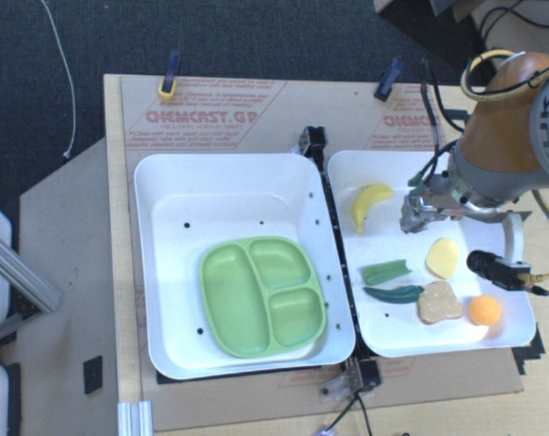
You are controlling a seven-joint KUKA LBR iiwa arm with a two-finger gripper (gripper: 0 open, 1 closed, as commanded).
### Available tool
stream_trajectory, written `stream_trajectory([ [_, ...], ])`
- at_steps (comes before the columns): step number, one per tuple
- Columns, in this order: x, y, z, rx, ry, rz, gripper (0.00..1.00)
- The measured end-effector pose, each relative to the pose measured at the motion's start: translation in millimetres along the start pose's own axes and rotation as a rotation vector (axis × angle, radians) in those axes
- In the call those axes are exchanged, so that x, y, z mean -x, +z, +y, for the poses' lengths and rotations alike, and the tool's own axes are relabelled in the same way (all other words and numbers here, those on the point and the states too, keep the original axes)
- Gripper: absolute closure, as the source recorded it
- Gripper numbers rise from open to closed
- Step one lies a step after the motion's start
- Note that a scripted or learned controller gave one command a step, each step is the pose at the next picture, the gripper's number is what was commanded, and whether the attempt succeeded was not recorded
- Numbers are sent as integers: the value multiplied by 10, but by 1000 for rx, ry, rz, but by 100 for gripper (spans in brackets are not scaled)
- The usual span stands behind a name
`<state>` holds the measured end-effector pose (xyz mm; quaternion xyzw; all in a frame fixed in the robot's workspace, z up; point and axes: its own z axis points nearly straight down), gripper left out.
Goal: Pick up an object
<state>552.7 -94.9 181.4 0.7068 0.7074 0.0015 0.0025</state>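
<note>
Carrying both bins: the counter [120, 243], a brown board with red print.
Left bin [165, 189]: white and shallow, touching the right bin along their shared edge.
Right bin [384, 330]: white; I use it as the landmark for all places below.
Arm [506, 125]: grey with an orange band, reaching over the far right part of the right bin.
Green plate [256, 293]: has three compartments and lies in the left bin, just beside the right bin.
Gripper [418, 214]: hangs above the far middle of the right bin; I cannot tell the state of the fingers.
Banana [368, 203]: yellow, in the far left part of the right bin, near the gripper.
Green vegetables [388, 280]: two pieces at the middle left of the right bin.
Yellow piece [443, 257]: at the middle of the right bin.
Tan piece [439, 303]: near the front edge of the right bin.
Orange ball [484, 311]: in the front right corner of the right bin.
</note>
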Motion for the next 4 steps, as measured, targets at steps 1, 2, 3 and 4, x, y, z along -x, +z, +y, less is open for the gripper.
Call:
stream_trajectory([
  [1, 2, -522, 20, 2, 0, 0, 100],
  [2, -520, -401, 130, -5, -5, 2, 100],
  [3, -1099, -309, 217, -4, -5, 2, 100],
  [4, -1616, -446, 303, -2, -5, 3, 100],
])
